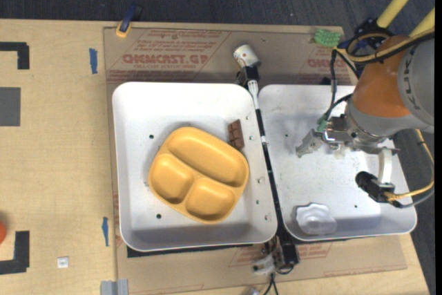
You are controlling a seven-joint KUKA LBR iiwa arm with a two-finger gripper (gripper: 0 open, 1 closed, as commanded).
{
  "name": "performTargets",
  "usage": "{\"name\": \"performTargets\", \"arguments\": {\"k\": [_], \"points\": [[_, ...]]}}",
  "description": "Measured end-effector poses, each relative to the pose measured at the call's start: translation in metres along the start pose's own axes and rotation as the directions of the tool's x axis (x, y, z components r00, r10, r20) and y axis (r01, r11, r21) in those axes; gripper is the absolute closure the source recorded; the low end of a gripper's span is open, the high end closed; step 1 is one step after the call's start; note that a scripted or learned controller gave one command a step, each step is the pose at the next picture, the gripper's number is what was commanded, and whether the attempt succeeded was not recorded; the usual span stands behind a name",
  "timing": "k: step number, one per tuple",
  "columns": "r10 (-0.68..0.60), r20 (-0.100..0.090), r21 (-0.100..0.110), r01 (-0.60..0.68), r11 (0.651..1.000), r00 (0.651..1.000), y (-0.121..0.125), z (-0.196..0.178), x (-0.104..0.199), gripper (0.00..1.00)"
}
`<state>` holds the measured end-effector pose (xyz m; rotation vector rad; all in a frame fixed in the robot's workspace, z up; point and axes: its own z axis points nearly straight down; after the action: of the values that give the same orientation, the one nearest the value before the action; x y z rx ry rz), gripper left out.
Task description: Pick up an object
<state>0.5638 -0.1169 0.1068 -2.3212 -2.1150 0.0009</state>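
A yellow divided tray [199, 173] lies in the middle of the left bin [131, 148]. A small brown block [235, 134] rests by that bin's right wall, just above the tray's corner. A clear plastic lump [315, 219] sits at the front of the right bin [290, 107]. My gripper [321, 143] hangs over the middle of the right bin, well above the clear lump and apart from it. Nothing shows in its grasp.
The grey arm with its orange band [387, 93] covers the right bin's right side. A white-tipped fixture [245, 59] stands behind the wall between the bins. Cardboard sheeting [173, 52] lies under both bins.
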Motion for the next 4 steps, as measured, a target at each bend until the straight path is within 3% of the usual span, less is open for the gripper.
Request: {"name": "performTargets", "arguments": {"k": [1, 2, 3, 4], "points": [[0.046, 0.001, -0.003, -0.046, 0.999, 0.999, 0.064, 0.022, -0.04, 0.0], [0.179, -0.001, -0.001, -0.179, 0.984, 0.984, 0.006, 0.022, -0.004, 0.0], [-0.057, 0.002, -0.004, 0.057, 0.998, 0.998, 0.042, 0.022, -0.035, 0.0], [-0.365, 0.001, -0.002, 0.365, 0.931, 0.931, 0.041, 0.021, -0.024, 0.0]]}}
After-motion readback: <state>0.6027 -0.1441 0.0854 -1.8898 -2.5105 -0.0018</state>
